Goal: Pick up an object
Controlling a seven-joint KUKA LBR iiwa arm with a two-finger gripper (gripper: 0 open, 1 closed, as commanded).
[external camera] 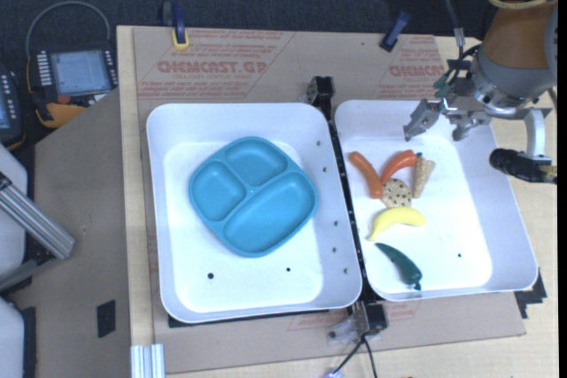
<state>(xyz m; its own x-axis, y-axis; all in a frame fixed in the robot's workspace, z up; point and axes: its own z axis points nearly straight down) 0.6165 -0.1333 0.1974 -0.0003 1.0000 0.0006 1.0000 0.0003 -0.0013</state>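
Two white bins side by side on the bench. Left bin (177,190) holds a blue divided plate (253,195), three compartments, lying flat near the middle. Right bin (496,226) holds the small items, clustered toward its left half: an orange carrot-like piece (365,172), a red-orange sausage-like piece (399,163) angled against it so the two form a V, a round speckled cookie (396,190) just below where they meet, a tan cracker stick (422,176) just right of the cookie, a yellow banana (396,220) below those, and a dark green pepper (401,264) nearest the front edge. Arm comes in from the right, orange band at top right. Gripper (441,127) sits over the back part of the right bin, fingers spread apart, nothing between them. Left fingertip (413,132) is above and right of the sausage piece, not touching it. All items lie on the bin floor.
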